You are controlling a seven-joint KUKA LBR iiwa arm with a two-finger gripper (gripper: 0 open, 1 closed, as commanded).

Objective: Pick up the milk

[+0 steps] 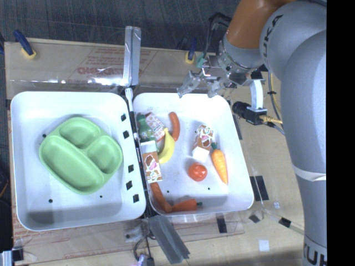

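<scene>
- Camera view showed two shallow white bins side by side on a brown bench; the left white bin [33, 204] carried a light green plastic divided plate [80, 154] with three compartments.
- Over the far rim of the right white bin [236, 198] hung the grey arm's two-finger gripper [201, 86], its pale fingers spread apart and grasping nothing.
- A small brown-and-white milk carton [203, 142] sat in the right half of the right bin, well below the gripper and apart from it, tilted, with its white base toward the near side.
- An orange plastic carrot [220, 165] lay just right of the carton, touching or nearly touching it, and a round red tomato [197, 172] rested just below it.
- Along the bin's left side were a yellow banana [166, 146], a reddish sausage [175, 125], a green-labelled packet [145, 127] and a brown-printed flat box [152, 167].
- Two more orange-red long pieces [172, 204] lay at the near wall.
</scene>
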